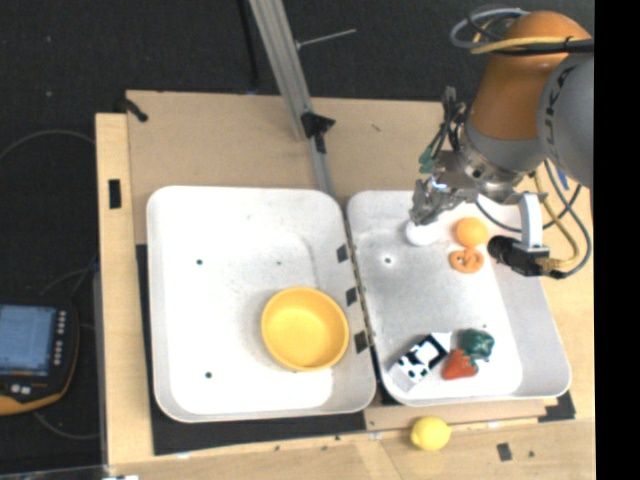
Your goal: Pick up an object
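Camera view: our tool (428, 206) hung over a white ball (422, 233) at one o'clock; grip state unclear, nothing lifted yet.

Small white ball (422, 233) at the far end of the right bin (520, 353), directly under the gripper (432, 208). Orange ball (470, 231) just right of it, small orange piece (466, 260) nearer. Black-and-white block (420, 358), red strawberry (459, 365) and dark green lump (477, 343) clustered at the near edge.
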Robot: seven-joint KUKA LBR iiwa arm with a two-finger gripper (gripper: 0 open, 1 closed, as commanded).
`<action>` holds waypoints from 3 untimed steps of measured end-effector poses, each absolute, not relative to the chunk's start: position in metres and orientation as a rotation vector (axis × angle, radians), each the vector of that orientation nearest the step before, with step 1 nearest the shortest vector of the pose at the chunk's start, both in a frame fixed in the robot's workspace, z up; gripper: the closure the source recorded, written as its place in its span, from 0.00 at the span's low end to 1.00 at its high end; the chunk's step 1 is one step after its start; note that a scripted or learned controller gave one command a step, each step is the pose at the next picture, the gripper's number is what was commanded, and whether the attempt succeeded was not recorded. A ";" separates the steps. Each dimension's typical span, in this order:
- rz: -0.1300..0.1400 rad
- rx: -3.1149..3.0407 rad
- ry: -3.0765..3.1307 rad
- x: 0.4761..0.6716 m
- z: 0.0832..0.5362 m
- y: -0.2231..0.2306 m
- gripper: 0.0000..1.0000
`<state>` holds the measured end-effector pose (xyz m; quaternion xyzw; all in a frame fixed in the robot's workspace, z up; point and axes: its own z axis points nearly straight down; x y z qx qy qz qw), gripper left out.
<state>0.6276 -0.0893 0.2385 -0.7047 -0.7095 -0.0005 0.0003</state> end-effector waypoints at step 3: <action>-0.001 -2.219 -2.224 0.643 0.220 0.059 1.00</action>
